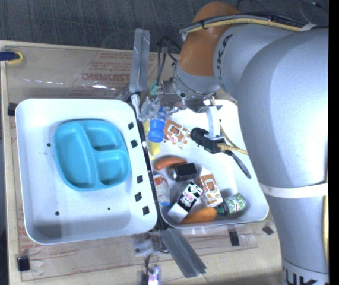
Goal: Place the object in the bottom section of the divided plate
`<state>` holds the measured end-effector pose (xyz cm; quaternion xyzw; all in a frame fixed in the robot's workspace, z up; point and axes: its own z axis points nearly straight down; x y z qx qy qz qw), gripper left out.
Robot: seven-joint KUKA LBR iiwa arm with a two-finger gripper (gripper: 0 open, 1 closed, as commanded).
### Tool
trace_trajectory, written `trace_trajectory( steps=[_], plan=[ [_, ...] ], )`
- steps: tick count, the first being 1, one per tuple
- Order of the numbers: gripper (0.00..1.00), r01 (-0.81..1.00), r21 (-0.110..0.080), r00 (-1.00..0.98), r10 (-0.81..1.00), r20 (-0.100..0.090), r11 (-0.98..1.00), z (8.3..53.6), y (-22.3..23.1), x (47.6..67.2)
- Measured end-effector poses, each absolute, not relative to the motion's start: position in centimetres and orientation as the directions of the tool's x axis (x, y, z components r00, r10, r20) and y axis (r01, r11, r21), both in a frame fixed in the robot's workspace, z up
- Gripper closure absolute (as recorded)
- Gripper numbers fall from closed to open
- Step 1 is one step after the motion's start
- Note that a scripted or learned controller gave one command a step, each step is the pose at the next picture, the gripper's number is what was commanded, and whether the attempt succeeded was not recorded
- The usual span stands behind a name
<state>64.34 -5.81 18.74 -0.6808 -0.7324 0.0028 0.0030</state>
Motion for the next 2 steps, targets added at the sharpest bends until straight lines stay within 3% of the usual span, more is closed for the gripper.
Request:
trace_trajectory(
  steps=[1, 2],
  plan=[
    [1.00, 0.989, -0.009, -0.147, 0.989, 0.001, 0.147, 18.7, 3.4, 63.1],
    [1.00, 0.991, -0.007, -0.131, 0.991, -0.001, 0.131, 16.9, 10.2, 65.6]
  ],
)
